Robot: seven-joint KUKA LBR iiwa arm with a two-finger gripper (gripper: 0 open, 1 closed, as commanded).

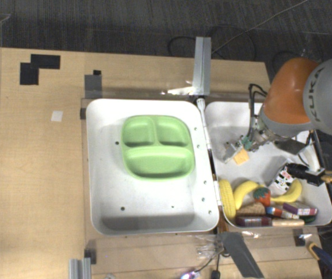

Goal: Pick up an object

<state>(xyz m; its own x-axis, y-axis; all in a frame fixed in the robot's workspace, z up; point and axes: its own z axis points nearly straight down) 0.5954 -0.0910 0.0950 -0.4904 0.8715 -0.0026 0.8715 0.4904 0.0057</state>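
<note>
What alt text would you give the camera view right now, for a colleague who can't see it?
The arm's gripper hangs low in the right bin beside a small yellow piece, above a pile holding bananas and corn. The left bin holds a green divided plate.

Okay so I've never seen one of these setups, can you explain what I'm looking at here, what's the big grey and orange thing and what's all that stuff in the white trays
The grey and orange thing is a robot arm, reaching in from the right. One camera looks down at a slant on a bench with two shallow white bins. The left bin holds a green divided plate. The right bin holds a pile of toy food along its near edge, including corn and a banana. The arm's gripper is low in the right bin, next to a small yellow block. Whether it grips anything, I cannot tell.
</note>
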